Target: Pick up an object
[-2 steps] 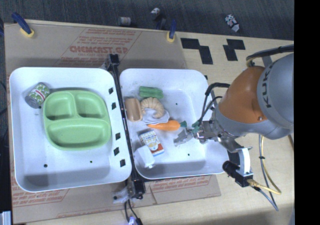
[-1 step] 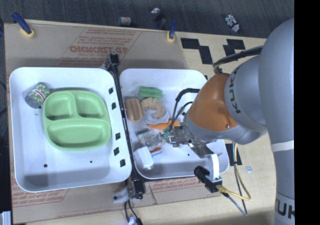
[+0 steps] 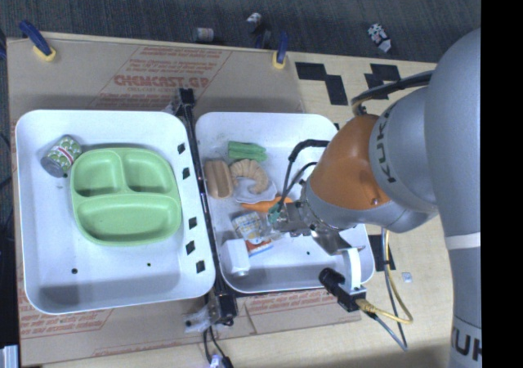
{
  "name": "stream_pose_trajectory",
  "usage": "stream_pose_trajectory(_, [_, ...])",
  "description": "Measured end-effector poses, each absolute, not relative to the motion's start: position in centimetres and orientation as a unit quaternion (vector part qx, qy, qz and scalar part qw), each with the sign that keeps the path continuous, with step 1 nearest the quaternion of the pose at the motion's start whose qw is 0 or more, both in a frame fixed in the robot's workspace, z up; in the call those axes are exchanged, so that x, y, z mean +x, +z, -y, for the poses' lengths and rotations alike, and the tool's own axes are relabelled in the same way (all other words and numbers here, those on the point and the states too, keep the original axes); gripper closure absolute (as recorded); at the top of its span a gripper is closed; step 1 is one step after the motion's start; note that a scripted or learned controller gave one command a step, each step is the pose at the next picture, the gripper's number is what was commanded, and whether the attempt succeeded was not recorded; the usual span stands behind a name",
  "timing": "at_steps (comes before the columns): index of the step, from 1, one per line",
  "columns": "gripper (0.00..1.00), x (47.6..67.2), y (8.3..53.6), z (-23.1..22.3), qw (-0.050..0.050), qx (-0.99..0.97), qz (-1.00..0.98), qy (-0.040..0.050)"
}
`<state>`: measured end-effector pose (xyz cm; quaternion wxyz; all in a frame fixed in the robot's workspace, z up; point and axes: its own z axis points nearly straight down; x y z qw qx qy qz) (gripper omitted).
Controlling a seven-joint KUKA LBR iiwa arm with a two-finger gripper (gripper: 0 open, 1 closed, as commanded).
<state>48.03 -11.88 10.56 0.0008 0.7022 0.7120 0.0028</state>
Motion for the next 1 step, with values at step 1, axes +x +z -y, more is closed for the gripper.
stream_pose_trajectory(1, [1.0,47.75,19.23,6.2,0.0,0.705,-0.71,0.0008])
